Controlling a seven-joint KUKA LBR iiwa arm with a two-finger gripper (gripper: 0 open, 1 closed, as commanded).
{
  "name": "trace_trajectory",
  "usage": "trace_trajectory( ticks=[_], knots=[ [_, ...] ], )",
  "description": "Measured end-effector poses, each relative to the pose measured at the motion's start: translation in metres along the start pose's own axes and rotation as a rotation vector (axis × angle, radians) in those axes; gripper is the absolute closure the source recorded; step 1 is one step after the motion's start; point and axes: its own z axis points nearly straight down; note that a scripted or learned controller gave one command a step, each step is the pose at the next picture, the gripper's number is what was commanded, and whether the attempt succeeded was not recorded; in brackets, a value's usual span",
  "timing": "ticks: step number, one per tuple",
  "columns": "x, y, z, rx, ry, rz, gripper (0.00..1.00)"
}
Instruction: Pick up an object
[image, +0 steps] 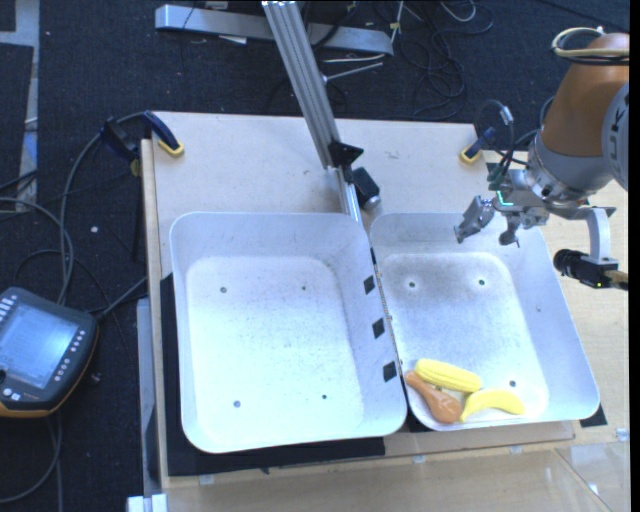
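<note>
The gripper (487, 222) hung above the far edge of the right bin (560, 300), its fingers spread and holding nothing. The yellow corn (448, 375), banana (493, 403) and orange carrot (434, 396) lay clustered at the near edge, well apart from it, long axes roughly crosswise.
</note>
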Motion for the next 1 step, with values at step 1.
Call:
trace_trajectory(
  ticks=[1],
  knots=[
    [0.0000, 0.0000, 0.0000, 0.000, 0.000, 0.000, 0.00]
  ],
)
